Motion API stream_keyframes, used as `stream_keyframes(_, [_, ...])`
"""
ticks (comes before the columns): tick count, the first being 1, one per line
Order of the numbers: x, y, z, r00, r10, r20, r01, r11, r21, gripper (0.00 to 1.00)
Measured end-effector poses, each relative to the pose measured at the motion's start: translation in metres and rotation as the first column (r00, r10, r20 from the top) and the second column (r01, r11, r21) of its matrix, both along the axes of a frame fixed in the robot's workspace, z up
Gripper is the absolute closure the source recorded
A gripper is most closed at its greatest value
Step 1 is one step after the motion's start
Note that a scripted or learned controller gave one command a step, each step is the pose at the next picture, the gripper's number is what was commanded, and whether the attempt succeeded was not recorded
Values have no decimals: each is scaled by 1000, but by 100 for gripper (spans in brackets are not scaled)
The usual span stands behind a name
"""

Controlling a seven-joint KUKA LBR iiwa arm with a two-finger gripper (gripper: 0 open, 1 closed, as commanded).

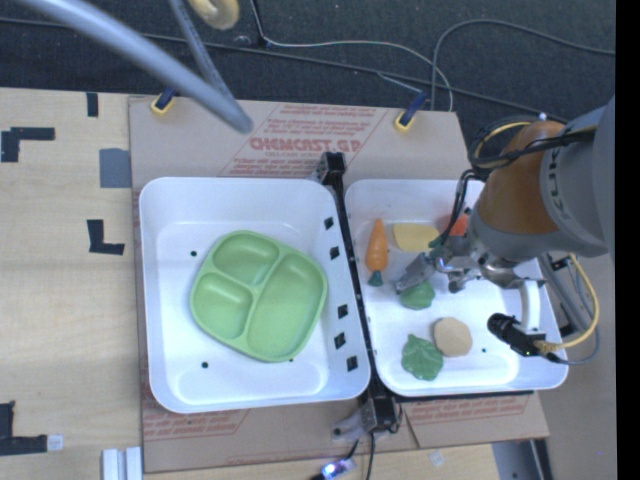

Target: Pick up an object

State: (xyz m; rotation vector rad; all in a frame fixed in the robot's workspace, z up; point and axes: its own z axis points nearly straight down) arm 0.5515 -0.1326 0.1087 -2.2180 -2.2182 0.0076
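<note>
The green toy [418, 295], a small leafy piece of play food, lies in the right-hand bin [500, 376] a little right of the frame's centre, and it sits directly under the gripper [425, 273], touching or all but touching the tips of the grey fingers [410, 277] that slant down toward it from the right. Whether those fingers are closed on it or merely resting over it cannot be told from this view, and the gap between them is too small and blurred to read, so the gripper's state stays uncertain. Starting from the left of the frame, the counter [60, 298] shows pale wood with dark markings, then a sheet of printed cardboard [300, 133] under both bins. The left bin [160, 368] holds a light green divided plate [260, 295], turned at an angle and lying flat near the bin's middle. A black divider [345, 268] runs between the two bins. Just right of it, in the right bin, an orange carrot [376, 245] stands nearly upright in the frame, with a pale yellow wedge [414, 236] beside it toward the upper right. Below the gripper lie a second green leafy piece [422, 358] and a tan round piece [452, 336], touching each other near the bin's lower edge. The arm [540, 193], grey with an orange band, comes in from the right edge of the frame above the bin's right side.
</note>
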Motion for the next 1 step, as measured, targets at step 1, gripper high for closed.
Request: stream_keyframes(1, [0, 0, -24, 1000, 1, 6, -1, 1000, -1, 0])
